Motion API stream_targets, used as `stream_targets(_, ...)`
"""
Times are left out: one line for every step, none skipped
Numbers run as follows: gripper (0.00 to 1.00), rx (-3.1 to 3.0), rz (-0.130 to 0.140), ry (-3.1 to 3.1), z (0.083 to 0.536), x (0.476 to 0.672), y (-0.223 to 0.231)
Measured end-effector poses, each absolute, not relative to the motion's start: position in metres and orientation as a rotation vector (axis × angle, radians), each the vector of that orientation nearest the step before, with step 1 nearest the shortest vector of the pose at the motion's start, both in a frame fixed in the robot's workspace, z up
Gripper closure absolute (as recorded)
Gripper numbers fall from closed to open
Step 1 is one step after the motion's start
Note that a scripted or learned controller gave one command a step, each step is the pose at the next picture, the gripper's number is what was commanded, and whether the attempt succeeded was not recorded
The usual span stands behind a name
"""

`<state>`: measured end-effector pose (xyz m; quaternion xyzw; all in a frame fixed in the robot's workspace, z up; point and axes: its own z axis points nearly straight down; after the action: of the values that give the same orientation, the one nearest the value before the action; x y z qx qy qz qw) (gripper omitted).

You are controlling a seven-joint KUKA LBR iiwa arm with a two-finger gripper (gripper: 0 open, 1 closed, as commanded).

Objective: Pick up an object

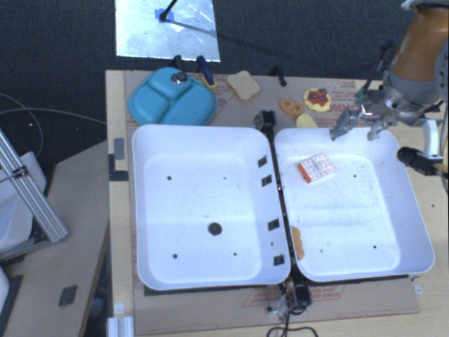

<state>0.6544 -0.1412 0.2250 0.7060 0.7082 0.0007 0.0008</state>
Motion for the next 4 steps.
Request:
stream_targets(0.0, 2.216, -0.002, 2.233, 0.081, 0.667, -0.107)
stream_targets(0.0, 2.215, 0.007, 2.22, 0.087, 0.607, -0.082)
stream_targets(0.0, 2.213, 0.006, 2.223, 0.086, 0.641, -0.084)
stream_targets(0.0, 2.217, 0.008, 2.215, 0.087, 0.648, -0.141)
